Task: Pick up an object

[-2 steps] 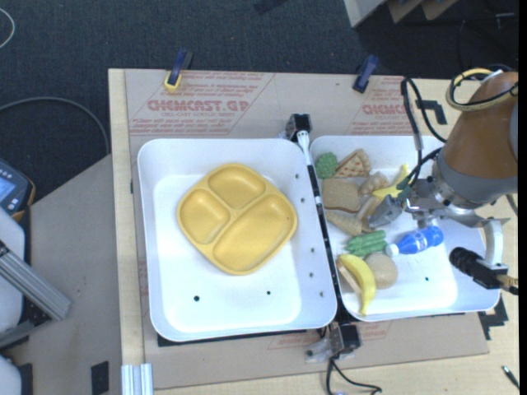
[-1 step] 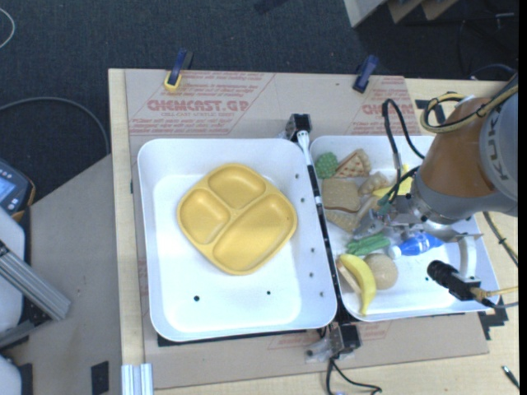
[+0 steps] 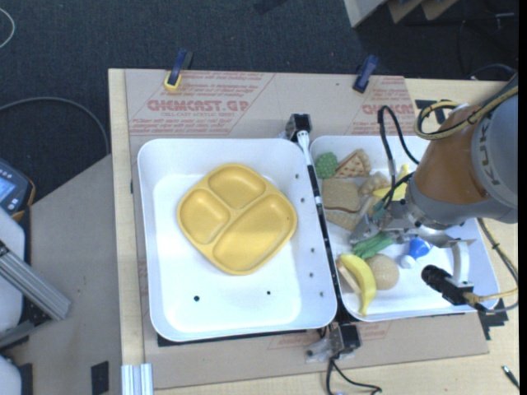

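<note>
Curved yellow banana [image 3: 361, 278], smooth tan potato [image 3: 383, 271], gripper [image 3: 387, 225] among toy food

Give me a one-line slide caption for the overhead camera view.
KUKA arm reaches into the cluttered right bin above a banana; left bin holds a yellow divided plate.

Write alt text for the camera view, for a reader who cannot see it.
A grey and orange arm reaches from the right into the right bin, crowded with toy food including a banana. The left bin holds a yellow divided plate.

Right bin [image 3: 473, 295] crowded — left bin [image 3: 156, 220] roomy.
</note>
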`<state>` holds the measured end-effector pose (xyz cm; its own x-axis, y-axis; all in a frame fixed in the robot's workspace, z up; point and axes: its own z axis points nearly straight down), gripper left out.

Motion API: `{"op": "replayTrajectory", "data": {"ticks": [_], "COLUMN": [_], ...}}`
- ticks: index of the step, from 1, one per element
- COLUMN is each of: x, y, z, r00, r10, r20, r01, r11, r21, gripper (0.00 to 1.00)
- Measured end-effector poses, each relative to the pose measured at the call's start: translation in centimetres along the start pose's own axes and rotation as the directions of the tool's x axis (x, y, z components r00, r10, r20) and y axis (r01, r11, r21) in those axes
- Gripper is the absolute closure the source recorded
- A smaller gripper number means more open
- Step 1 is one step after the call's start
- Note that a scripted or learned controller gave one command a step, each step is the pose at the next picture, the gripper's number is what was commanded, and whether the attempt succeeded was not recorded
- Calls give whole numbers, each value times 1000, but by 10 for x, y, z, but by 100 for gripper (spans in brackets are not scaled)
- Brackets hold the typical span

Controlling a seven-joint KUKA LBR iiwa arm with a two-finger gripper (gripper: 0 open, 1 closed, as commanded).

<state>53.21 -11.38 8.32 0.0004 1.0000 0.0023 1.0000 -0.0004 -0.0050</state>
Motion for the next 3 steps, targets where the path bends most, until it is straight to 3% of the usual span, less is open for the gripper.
{"op": "replayTrajectory", "data": {"ticks": [1,3], "x": [-1,1], "y": [1,5], "z": [-12,-140], "r00": [1000,1000], "r10": [1,-2], "r20": [2,4], "r01": [-1,2], "r11": [1000,1000], "r21": [-5,-13], "gripper": [100,100]}}
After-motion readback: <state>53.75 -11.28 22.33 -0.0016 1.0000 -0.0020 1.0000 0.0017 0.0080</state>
